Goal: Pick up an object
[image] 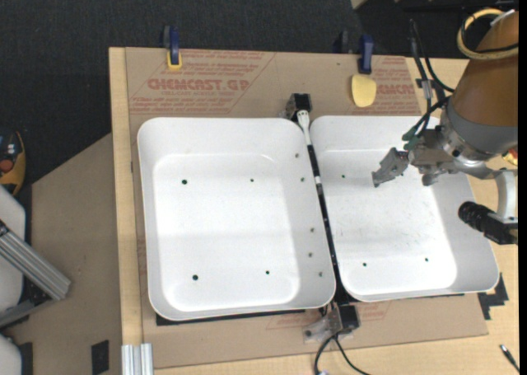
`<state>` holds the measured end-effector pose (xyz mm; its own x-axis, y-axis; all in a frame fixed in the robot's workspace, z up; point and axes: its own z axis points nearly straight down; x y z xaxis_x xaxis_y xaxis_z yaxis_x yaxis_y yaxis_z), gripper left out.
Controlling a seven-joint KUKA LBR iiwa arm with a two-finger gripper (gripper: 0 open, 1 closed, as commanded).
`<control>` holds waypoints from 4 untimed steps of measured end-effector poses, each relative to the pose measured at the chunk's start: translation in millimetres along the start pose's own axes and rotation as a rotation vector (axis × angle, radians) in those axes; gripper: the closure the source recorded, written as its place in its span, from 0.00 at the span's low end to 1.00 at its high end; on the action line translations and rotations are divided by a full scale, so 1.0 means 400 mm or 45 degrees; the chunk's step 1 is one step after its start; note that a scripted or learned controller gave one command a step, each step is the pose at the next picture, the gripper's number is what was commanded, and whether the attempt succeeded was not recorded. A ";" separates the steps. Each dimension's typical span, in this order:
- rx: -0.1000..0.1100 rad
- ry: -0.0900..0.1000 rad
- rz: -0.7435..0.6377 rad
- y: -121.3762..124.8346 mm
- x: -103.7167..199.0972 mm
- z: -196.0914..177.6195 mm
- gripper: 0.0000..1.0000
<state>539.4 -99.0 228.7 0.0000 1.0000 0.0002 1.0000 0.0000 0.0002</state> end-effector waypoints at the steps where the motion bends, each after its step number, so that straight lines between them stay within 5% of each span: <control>1: -0.028 -0.002 -0.006 0.026 0.091 -0.491 0.00; 2: -0.007 -0.003 -0.002 0.023 0.088 -0.493 1.00; 3: 0.011 0.002 -0.005 0.096 0.183 -0.260 1.00; 4: 0.005 0.000 -0.001 0.054 0.192 -0.247 1.00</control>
<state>561.1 -22.1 327.7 -0.0007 1.0000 0.0005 1.0000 0.0007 -0.0034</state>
